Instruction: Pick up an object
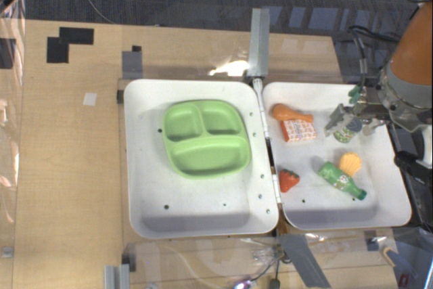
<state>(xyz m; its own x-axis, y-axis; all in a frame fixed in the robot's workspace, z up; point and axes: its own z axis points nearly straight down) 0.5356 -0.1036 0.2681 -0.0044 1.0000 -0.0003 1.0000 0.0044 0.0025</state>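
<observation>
Green bottle (342,181) in right white bin (399,210)

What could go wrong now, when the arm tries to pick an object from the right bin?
1. The pincer hangs near the right bin's far right corner, over a small greenish object; it may bump the wall.
2. The green bottle and yellow toy touch, so a grasp may push one away.

The light is bright and even, from above; a white glare (230,68) shines behind the left bin (145,166), and shadows are soft.
</observation>
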